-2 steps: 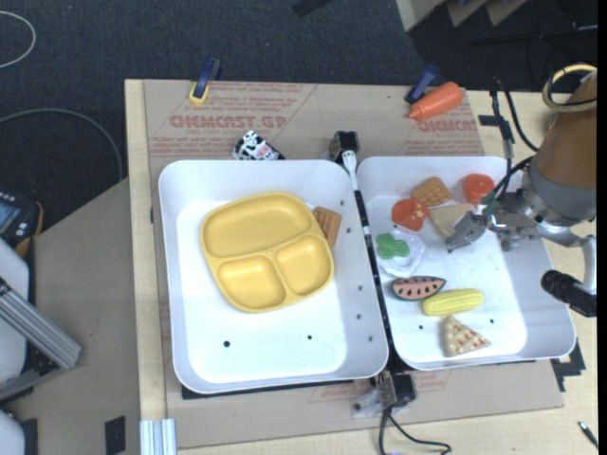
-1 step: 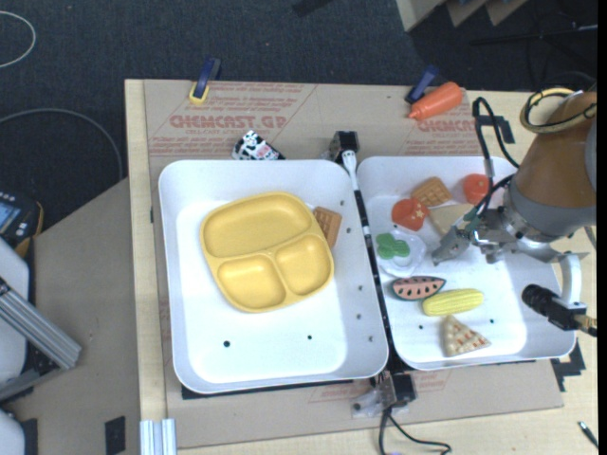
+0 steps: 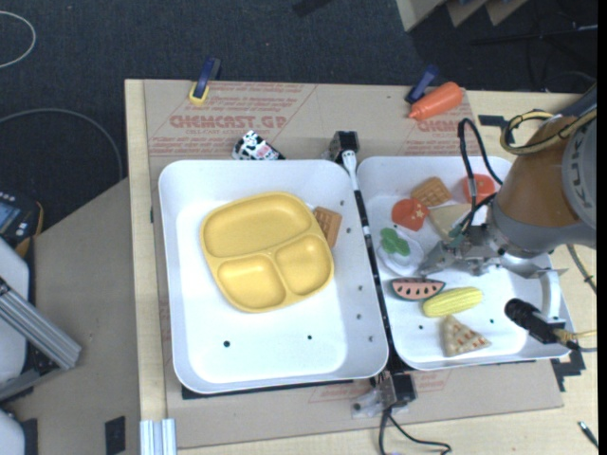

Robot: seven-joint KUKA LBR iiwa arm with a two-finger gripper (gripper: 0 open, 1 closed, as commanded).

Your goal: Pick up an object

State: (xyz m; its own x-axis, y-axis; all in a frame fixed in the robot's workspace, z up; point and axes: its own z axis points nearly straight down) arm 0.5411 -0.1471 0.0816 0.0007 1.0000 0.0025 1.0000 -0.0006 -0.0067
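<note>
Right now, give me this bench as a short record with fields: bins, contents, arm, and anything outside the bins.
left bin: yellow divided plate, waffle piece at its right edge
right bin: tomato, watermelon slice, corn, pizza slice, other toy foods
arm: gripper low over right bin's middle
outside bins: carrot, clamps, on the board

We see a yellow plate (image 3: 266, 251) in the middle of the left bin (image 3: 190, 330), a waffle piece (image 3: 327, 223) at its right edge | gripper (image 3: 453, 249) low in the right bin (image 3: 417, 349), near its middle | watermelon slice (image 3: 416, 289), corn (image 3: 452, 301) and pizza slice (image 3: 463, 336) by the front edge | tomato (image 3: 410, 213) near the back edge
</note>
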